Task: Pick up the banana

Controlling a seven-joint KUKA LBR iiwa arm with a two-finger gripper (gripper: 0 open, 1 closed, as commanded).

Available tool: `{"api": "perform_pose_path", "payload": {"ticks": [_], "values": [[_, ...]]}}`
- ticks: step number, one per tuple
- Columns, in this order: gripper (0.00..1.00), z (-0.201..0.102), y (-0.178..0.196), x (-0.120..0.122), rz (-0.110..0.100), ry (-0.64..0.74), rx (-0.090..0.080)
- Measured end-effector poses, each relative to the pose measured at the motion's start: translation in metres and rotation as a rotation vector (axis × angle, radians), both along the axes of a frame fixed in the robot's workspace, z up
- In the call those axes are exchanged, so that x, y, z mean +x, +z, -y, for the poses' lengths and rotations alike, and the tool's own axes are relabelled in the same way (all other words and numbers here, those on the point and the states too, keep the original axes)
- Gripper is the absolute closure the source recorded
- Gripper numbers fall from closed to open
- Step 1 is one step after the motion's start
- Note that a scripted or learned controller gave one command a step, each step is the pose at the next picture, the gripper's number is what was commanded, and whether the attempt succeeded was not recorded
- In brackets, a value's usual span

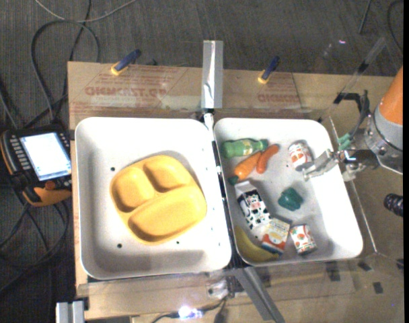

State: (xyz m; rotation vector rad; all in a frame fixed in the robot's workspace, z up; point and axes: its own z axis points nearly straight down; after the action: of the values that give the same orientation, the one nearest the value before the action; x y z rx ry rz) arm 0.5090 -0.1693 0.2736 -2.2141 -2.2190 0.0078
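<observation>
The pincer (pixel 323 163) hangs above the right bin's (pixel 339 200) right side, and whether it is open or closed cannot be told. The banana (pixel 248 246) lies well to its lower left, against the bin's near-left corner, partly under a small carton (pixel 274 235). Nearer, just below-left of the pincer, sits a green block (pixel 290 198).

a robotics lab, by the look of it: two white bins (pixel 83 180) sit on a cardboard-covered bench (pixel 157 93) held by clamps (pixel 126 61), loose cables (pixel 56 19) trail over grey carpet, and a handheld control tablet (pixel 40 155) rests at the side.
</observation>
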Motion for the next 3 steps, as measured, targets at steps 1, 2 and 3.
{"api": "perform_pose_path", "payload": {"ticks": [1, 2, 3], "values": [[0.0, -0.062, -0.124, -0.027, -0.002, 0.11, 0.002], [0.0, -0.06, -0.17, 0.01, 0.005, 0.184, 0.002], [0.0, -0.07, -0.185, 0.08, 0.024, 0.021, -0.004]]}}
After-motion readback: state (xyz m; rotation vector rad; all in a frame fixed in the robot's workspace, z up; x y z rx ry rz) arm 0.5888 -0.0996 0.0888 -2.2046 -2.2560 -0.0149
